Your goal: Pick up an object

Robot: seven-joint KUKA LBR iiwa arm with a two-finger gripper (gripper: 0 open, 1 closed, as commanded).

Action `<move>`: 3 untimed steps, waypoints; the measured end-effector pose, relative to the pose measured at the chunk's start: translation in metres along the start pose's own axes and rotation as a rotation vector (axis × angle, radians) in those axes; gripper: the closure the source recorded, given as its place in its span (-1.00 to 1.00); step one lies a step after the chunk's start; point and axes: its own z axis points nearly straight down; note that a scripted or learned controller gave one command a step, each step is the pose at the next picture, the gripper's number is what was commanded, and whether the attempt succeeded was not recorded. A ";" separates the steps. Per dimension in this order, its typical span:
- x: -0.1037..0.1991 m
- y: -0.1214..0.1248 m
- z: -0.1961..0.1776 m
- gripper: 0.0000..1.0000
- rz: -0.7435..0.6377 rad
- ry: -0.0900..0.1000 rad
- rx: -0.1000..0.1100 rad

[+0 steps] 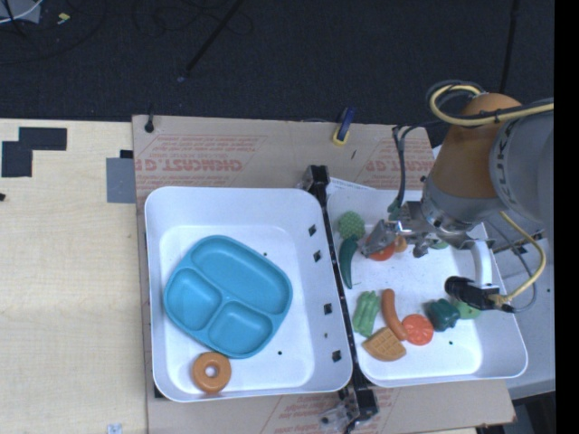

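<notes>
I am reaching into the right bin and my gripper is hanging low over its upper left part, right at a small red-orange toy that is peeking out just beneath my fingertips. I am not able to tell from this angle how wide I am spread, or whether that red piece is really between my fingers, so I am not counting anything as picked up yet. The other candidates are lying close by: a green bumpy vegetable just to the left of me, a dark green pepper below that, and a sausage, a tomato and an orange wedge further down. The lift is what I judge to be left.
</notes>
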 end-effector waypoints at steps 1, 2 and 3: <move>0.001 0.000 0.053 -1.00 0.001 0.000 0.000; 0.001 0.000 0.041 1.00 0.005 0.000 0.001; 0.000 0.001 -0.001 1.00 0.004 -0.001 -0.005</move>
